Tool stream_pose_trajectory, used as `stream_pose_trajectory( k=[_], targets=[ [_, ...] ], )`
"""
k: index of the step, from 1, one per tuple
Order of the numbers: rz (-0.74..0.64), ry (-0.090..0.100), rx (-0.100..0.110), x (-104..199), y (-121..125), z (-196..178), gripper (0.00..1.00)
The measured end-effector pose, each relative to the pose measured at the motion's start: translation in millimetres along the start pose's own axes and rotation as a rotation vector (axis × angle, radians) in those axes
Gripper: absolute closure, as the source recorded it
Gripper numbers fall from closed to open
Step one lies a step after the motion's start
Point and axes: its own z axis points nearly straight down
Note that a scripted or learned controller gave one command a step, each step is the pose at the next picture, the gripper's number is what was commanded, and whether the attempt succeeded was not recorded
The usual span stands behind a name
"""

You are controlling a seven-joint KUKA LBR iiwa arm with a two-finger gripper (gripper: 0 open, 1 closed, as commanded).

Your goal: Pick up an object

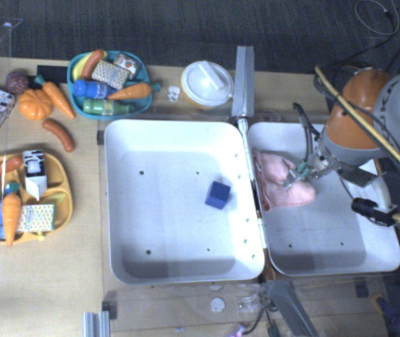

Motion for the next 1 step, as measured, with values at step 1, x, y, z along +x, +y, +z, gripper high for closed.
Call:
stream_pose_trajectory(
  k=[1],
  targets=[
    [0.093,0.007,0.017,44.6,54.6,-82.0,1.00]
  ],
)
